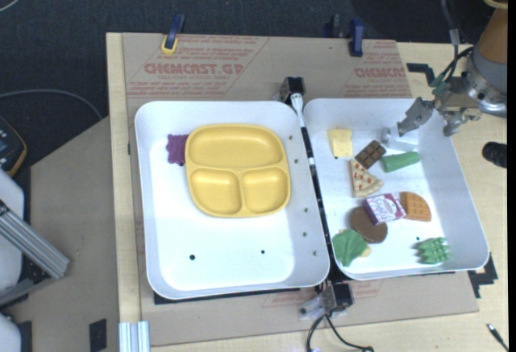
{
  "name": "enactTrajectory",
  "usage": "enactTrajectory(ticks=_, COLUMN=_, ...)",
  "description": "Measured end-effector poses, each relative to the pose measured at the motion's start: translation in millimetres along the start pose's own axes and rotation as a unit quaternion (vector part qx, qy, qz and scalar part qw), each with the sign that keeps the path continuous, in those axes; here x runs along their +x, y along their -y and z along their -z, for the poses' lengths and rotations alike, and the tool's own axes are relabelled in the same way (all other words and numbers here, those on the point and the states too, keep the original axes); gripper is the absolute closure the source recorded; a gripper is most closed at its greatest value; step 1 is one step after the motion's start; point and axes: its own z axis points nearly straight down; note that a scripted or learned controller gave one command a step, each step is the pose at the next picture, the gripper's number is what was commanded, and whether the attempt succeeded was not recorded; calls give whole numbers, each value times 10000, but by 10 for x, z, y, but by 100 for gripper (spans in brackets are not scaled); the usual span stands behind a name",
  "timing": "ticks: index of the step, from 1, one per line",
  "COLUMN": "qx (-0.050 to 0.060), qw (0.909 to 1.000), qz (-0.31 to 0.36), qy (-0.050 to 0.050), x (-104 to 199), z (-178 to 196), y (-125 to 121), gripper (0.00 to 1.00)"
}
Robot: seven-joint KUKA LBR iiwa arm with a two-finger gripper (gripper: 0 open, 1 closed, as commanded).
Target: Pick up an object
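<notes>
Nearest the lens, at the front of the right bin (463,181), lie a leafy green piece (348,246) and a ridged green piece (432,250). Neither has been lifted. Just behind them sit a brown disc (367,224), a purple-wrapped item (384,207) touching it, and an orange waffle-like round (414,206) beside that. Further back come a triangular slice (363,179), a dark chocolate-like bar (370,154), a pale yellow block (341,142) and a green stick (400,161). Any of these could serve as the object to pick; all rest on the bin floor, so the pick looks not yet made.

The pincer (431,118) hangs over the back right part of that bin, above and just behind the green stick, at the end of the arm (488,72) reaching in from the right. Its two fingers appear spread apart, with nothing visible between them. I judge the task to be at the approach stage: the descent, the closing and the lift all remain. The green stick and the chocolate-like bar lie closest to it and seem the likeliest targets, though which one is meant cannot be told.

Outward, the left bin (161,246) holds a yellow divided tray (238,168) with a purple piece (176,148) touching its left edge. Both bins sit on the brown-covered table (129,76).
</notes>
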Motion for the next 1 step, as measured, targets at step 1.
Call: enactTrajectory(ticks=1, qx=-65, qw=10000, qz=14, qy=15, x=3, z=73, y=-28, gripper=0)
